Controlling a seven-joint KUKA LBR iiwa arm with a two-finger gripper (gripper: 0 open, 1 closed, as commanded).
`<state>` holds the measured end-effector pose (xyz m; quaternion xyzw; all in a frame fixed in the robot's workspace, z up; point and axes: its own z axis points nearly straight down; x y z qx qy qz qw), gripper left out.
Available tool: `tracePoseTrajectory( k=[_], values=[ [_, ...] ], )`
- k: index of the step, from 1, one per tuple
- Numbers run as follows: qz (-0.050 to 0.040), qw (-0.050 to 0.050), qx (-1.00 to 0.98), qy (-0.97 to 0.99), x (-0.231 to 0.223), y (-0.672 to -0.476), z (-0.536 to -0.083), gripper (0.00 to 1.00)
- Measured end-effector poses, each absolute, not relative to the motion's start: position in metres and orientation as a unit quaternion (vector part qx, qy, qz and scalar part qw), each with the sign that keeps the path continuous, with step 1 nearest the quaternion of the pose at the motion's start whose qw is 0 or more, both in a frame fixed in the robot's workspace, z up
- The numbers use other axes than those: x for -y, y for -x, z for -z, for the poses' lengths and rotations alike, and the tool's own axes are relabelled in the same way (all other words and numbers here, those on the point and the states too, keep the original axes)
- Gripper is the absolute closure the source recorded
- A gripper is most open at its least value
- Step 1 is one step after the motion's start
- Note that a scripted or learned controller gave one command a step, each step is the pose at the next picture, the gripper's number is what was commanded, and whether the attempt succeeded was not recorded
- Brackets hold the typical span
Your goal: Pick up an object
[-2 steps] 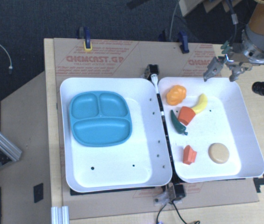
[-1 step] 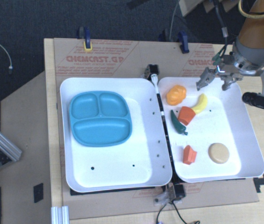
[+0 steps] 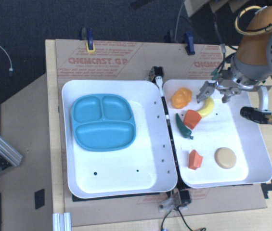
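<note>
The right bin (image 3: 251, 143) holds several small items. An orange lumpy piece (image 3: 181, 97) lies at its far left, with a yellow banana-shaped piece (image 3: 206, 107) just right of it. Below them sit a red-orange block (image 3: 192, 118) and a dark green pepper (image 3: 183, 127). Nearer the front are a small red piece (image 3: 195, 159) and a beige round piece (image 3: 225, 158). My gripper (image 3: 217, 93) hangs over the bin's far side, just above and behind the banana piece. Its two fingers are spread open with nothing between them.
The left bin (image 3: 121, 177) holds a blue divided plate (image 3: 104, 121). A black ridge (image 3: 167, 124) runs between the two bins. Blue clamps (image 3: 89, 38) stand at the board's far edge. A black cable part (image 3: 255, 113) hangs off the arm over the right bin's right side.
</note>
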<state>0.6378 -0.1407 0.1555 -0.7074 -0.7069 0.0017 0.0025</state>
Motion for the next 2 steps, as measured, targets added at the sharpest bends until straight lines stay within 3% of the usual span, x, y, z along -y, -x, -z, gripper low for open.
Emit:
tracePoseTrajectory(
  k=[1, 2],
  values=[
    [-0.0015, 0.002, 0.707, 0.707, 0.135, -0.631, -0.11, 0.0],
    [0.0005, -0.001, 0.707, 0.707, 0.136, -0.633, -0.124, 1.0]
  ],
)
